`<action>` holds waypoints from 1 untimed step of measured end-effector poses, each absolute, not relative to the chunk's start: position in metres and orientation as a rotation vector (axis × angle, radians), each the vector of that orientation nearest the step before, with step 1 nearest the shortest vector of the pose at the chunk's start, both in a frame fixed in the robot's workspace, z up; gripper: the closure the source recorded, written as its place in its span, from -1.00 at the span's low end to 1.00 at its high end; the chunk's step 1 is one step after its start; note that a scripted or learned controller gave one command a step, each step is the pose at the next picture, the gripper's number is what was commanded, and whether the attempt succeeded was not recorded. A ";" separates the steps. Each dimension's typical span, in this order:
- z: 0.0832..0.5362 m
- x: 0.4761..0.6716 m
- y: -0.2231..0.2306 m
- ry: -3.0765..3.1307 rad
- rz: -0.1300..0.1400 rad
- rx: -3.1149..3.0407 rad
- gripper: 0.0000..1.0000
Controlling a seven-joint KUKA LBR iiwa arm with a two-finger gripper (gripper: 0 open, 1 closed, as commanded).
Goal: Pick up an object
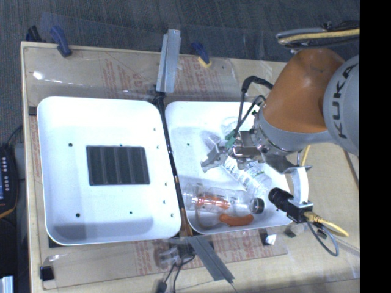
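The arm's gripper (215, 157) hangs low in the right bin (183, 133), whether spread or closed I cannot tell, just above a clear plastic bottle (223, 199) and an orange carrot-like piece (235, 220) by that bin's near wall.

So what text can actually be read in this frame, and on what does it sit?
"KU", the start of a brand name cut off at the frame edge: on the arm's grey housing.
Faint red printing on the bench surface around the bins: too blurred to read.
Nothing else is legible.
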State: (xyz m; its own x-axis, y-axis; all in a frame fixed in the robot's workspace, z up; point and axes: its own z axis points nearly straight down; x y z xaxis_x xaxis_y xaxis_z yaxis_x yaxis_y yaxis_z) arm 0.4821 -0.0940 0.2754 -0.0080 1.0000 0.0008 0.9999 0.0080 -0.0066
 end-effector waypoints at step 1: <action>0.310 0.488 -0.147 -2.273 0.003 -2.166 -1.00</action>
State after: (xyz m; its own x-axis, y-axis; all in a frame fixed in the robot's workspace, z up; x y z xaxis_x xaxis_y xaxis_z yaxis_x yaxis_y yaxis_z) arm 0.4883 -0.1468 0.3099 -0.0486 0.9988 -0.0002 0.9988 0.0486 -0.0027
